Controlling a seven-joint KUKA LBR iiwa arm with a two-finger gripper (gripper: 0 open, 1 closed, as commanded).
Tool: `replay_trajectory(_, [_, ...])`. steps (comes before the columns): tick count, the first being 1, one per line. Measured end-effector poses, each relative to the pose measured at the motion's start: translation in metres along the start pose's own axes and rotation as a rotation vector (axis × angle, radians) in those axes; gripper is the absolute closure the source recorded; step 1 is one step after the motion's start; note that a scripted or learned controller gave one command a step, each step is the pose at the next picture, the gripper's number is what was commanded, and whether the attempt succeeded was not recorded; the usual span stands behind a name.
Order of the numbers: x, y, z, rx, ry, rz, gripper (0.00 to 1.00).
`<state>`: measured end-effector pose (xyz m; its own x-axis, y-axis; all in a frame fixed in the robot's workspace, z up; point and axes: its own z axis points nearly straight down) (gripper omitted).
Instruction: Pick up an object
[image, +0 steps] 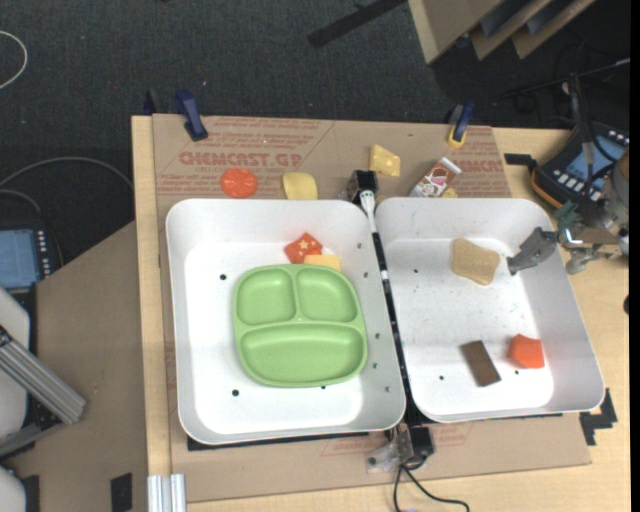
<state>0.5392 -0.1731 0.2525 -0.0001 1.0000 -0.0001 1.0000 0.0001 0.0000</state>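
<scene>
Two white bins sitting side by side on the bench: left bin (190, 330) and right bin (570, 340).

Left bin count: one green plate (298, 326) with three sections, lying roughly centre. Just beyond its far edge, one red piece (303, 247) and one yellow piece (323, 262), the two touching or nearly so.

Right bin count: three loose items. One tan block (474, 260) lying in the far part, one brown block (481, 363) and one orange block (526, 352) lying in the near right part, just beside each other, small gap between them.

Outside the bins, on the cardboard along the far side: one orange disc (238, 182), one yellow lump (299, 186), one yellow wedge (384, 160), one red-and-white carton (434, 181), and a black-and-white item (363, 187) sitting by the far end of the seam between bins. Two blue clamps: left clamp (190, 114), right clamp (460, 123), both gripping the far edge of the cardboard.

Gripper (527, 254) is reaching in from the right, hanging over the far right part of the right bin. Nothing is sitting between its fingers; whether they're spread or closed, I can't tell at this angle.

Nearest pick candidate is the tan block: it's lying just left of the gripper tip, near but apart. Orange and brown blocks are lying well nearer in the bin, apart from the gripper.
</scene>
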Motion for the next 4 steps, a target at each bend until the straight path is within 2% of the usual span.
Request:
replay_trajectory(1, [0.059,-0.065,0.116,0.016,0.007,-0.001,0.0])
replay_trajectory(2, [-0.002,0.018,0.17,-0.004,-0.004,-0.001,0.0])
replay_trajectory(3, [-0.047,0.062,0.168,0.005,0.013,-0.002,0.0])
replay_trajectory(4, [0.015,-0.05,0.168,0.011,0.007,0.001,0.0])
